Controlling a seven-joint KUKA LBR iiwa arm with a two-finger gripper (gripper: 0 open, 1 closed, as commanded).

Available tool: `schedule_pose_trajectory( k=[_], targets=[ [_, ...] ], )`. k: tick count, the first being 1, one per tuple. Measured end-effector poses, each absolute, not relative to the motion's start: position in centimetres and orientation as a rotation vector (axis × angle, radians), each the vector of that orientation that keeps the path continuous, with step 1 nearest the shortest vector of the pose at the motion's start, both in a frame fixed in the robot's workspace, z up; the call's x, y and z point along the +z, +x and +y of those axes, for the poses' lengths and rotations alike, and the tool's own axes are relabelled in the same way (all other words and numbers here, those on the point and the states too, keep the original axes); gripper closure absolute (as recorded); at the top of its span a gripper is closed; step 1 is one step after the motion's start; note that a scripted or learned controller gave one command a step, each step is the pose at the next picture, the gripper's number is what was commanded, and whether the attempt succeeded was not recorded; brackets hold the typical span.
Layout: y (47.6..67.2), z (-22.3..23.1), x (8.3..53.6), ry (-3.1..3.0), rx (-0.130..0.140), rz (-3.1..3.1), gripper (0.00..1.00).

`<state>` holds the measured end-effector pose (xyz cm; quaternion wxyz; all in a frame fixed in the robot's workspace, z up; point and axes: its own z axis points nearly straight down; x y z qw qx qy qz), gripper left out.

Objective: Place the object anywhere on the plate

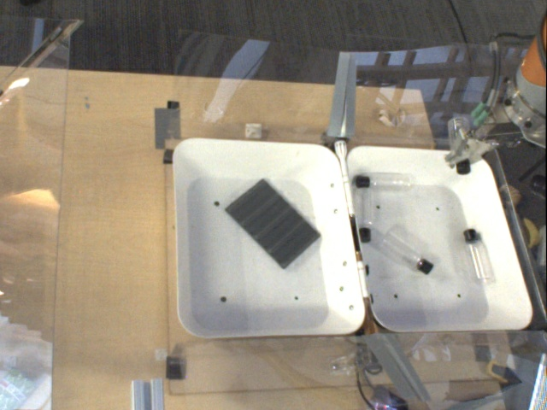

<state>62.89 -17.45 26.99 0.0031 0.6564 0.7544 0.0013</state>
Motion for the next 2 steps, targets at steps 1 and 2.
schedule_pose_trajectory(
  k=[1,2],
  targets=[
    [67.0,-20.0,22.3,1.831,0.002,2.547,1.0],
    [67.0,-19.6,26.4,1.732,0.003,2.612,1.0]
  ],
)
